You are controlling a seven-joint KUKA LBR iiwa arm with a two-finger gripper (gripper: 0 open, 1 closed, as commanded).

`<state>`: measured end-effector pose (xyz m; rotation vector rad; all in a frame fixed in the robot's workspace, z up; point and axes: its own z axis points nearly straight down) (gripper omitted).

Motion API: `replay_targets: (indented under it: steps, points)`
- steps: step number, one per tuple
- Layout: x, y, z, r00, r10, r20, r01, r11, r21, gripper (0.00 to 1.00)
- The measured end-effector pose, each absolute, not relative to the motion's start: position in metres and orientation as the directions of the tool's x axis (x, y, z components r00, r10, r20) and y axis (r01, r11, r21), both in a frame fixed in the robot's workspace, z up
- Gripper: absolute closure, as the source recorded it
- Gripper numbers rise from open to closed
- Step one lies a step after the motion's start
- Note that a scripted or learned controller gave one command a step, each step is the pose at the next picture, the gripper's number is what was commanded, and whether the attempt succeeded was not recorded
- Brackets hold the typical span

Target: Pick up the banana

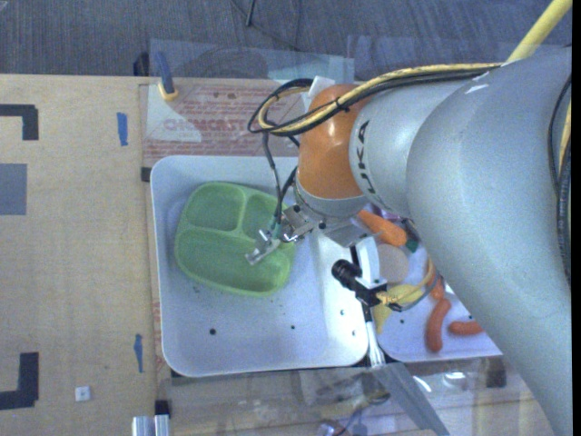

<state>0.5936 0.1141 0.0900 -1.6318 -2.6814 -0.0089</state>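
Over the left bin point(182, 334), my gripper point(265, 248) hangs above the right edge of the green divided plate point(218, 239), and I cannot tell how it is set. White floor lies bare below the plate. My arm point(472, 171) covers much of the right bin point(472, 343), where the banana point(406, 295) peeks out beside orange carrots point(440, 321).

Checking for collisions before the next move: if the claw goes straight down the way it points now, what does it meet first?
Probably the green divided plate: the claw hangs over its right-hand edge in the left bin. Height above it is unclear.
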Motion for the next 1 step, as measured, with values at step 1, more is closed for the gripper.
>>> replay_targets:
  steps: [1]
  points:
    - [0.5926, 0.1132, 0.1002, -0.459, 0.888, 0.006, 0.888, 0.46, -0.002, 1.0]
